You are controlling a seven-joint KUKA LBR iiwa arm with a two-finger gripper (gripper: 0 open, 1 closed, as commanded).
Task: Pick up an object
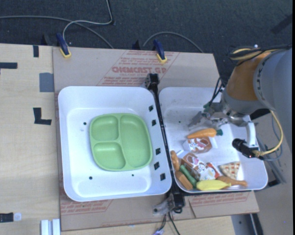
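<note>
Arm (265, 82) cut off by right edge, upper links out of frame. Gripper (205, 119) fingertips small, blurred; open or shut unclear. Toy pile (199, 173) in right bin (174, 99) overlaps; individual items partly hidden, labels unreadable. Cables (88, 21) run off top edge. Bench (15, 155) cropped left and bottom.

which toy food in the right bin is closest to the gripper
The orange toy carrot, lying directly below the two-finger gripper. The yellow toy banana and the toy pizza slice sit at the bin's near edge, much farther away.
</note>
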